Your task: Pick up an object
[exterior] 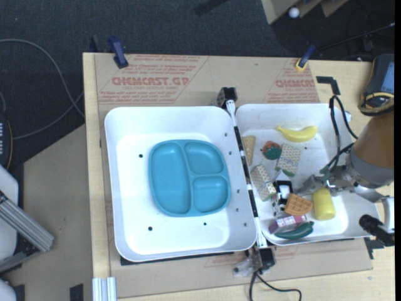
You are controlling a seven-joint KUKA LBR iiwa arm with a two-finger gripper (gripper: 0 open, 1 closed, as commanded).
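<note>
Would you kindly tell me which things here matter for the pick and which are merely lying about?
For the job: gripper, banana, yellow block, waffle, green pepper, right bin.

Lying about: blue divided plate, left bin, blue clamp.

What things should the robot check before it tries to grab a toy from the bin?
1. Toys in reach in the right bin: ok, banana, waffle and yellow block lie there.
2. Gripper over that bin: ok.
3. A toy between its fingers: cannot tell.
4. Space around the yellow block: not ok, the waffle sits close beside it.
5. Blue tray away from the arm: ok, it lies in the left bin.
</note>
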